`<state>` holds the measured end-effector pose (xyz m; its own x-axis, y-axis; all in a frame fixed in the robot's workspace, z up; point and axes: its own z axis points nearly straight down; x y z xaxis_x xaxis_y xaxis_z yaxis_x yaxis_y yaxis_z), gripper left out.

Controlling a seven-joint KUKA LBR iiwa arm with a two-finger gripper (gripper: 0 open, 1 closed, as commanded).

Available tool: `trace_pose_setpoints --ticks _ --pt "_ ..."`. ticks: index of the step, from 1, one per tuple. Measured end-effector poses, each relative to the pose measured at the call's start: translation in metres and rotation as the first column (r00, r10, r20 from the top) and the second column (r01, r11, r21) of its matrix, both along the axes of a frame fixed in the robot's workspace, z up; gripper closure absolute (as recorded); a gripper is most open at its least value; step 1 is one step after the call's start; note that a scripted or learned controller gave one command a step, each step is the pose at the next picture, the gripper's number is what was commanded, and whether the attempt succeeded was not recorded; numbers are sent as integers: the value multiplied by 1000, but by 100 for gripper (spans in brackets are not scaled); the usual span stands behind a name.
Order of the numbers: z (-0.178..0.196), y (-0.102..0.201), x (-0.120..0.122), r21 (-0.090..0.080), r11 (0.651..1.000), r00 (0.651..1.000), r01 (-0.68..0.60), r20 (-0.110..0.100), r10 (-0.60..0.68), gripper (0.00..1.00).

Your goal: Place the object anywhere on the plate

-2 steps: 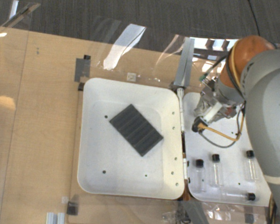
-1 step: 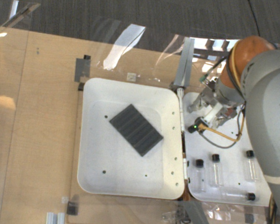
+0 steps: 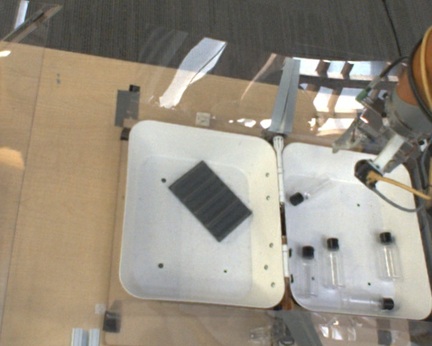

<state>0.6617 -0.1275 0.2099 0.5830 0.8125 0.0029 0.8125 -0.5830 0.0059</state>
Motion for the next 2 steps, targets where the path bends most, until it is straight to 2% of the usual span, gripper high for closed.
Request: trace_pose_setpoints --ticks 1,2 --pt "10 2 1 -1 1000 1000 -7 2 7 100" --pt "-98 5 2 0 970 970 -243 -1 243 100"
